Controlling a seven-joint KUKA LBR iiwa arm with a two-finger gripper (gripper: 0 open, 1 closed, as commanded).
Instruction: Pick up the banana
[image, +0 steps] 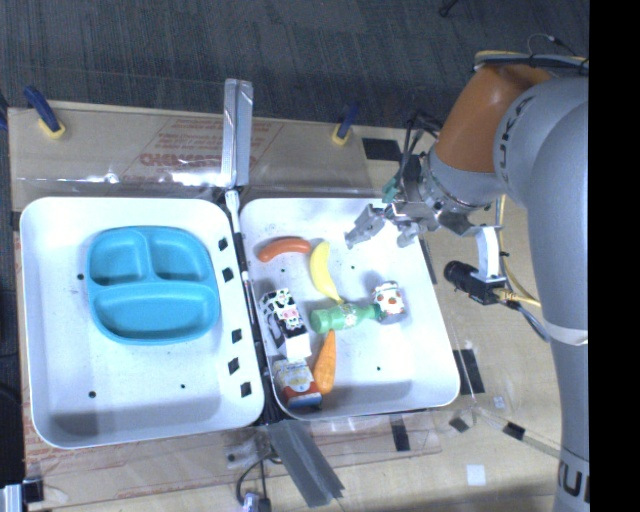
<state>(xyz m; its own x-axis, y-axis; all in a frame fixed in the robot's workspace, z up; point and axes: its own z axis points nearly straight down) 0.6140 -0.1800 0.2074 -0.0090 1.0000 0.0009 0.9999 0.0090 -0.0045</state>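
Carrot (325, 362) and small carton (296, 383) sit far below-left of gripper (383, 227). Gripper open, empty, hovering over right bin (440, 345). Banana (322, 270) just left and below, untouched beside sausage (285, 247). Descent, grasp, lift all remain.

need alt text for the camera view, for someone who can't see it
A grey robot arm's gripper hovers open over the upper right of the right bin, above and to the right of a yellow banana lying among toy foods. The left bin holds a blue divided plate.
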